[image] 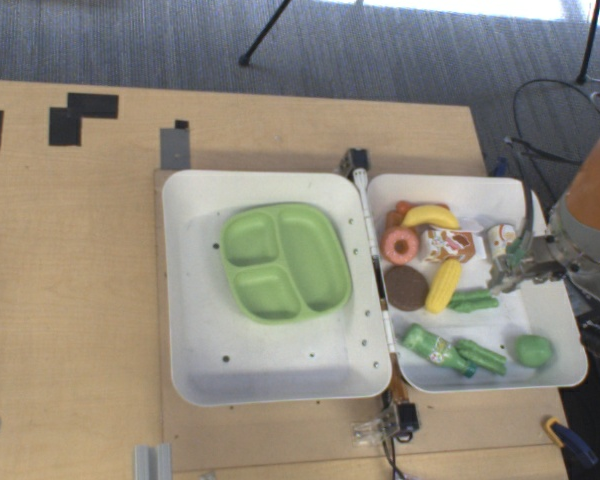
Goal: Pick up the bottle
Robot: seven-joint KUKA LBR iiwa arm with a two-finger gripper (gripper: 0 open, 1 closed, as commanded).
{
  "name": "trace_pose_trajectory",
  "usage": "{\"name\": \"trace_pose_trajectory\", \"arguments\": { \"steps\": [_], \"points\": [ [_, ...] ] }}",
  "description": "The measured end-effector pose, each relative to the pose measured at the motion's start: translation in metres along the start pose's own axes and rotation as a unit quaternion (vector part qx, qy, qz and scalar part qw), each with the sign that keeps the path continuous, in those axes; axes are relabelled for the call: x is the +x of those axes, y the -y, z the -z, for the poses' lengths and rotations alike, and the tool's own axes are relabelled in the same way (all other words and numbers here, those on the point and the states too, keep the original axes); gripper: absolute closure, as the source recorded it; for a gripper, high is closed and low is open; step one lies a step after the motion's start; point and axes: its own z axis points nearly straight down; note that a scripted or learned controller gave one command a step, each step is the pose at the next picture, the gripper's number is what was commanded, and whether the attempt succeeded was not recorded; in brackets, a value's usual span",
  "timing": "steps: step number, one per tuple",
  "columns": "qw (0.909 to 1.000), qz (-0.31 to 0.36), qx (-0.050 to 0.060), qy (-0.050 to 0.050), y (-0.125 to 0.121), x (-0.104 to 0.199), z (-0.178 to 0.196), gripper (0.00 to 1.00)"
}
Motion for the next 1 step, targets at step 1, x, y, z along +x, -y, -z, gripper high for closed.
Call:
{"name": "trace_pose_trajectory", "arguments": {
  "steps": [1],
  "points": [
    [0.9994, 0.035, -0.001, 0.000, -0.0041, 0.0232, 0.1938, 1.00]
  ]
}}
